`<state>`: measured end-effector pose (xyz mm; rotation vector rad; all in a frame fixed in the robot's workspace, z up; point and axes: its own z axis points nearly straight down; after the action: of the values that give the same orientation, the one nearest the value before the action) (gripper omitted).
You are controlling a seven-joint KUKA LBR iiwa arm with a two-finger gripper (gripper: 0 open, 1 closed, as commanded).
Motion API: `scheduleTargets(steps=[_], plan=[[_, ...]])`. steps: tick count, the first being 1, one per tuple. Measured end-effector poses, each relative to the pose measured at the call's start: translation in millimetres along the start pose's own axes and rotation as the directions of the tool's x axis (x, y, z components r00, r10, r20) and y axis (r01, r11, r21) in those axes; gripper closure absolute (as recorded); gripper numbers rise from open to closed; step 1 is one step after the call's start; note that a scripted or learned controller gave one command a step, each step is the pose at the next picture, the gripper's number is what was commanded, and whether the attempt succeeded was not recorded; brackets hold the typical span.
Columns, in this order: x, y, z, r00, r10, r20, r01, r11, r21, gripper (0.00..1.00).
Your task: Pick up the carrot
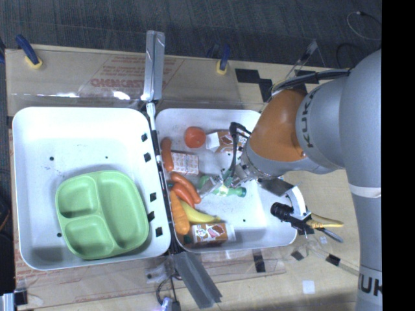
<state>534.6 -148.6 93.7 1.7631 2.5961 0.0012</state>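
The carrot (pixel 179 214) is a long orange piece lying along the left wall of the right bin (pixel 279 235), near its front. A yellow banana (pixel 200 216) touches its right side. My gripper (pixel 231 175) hangs low over the middle of the right bin, under the orange wrist band (pixel 279 135). It sits to the right of the carrot and further back, just above a green and white item (pixel 227 190). Nothing can be seen held in it.
The right bin also holds a red tomato (pixel 194 137), a sausage (pixel 166 154), a red-orange piece (pixel 185 186), a small carton (pixel 185 163) and a printed box (pixel 211 233). A green divided plate (pixel 102 214) lies in the left bin (pixel 39 128).
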Motion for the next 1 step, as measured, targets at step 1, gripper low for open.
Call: scheduleTargets(steps=[1], plan=[[-21.7,-14.6,-80.2,0.995,-0.102,-0.003,0.102,0.995,0.002,0.0]])
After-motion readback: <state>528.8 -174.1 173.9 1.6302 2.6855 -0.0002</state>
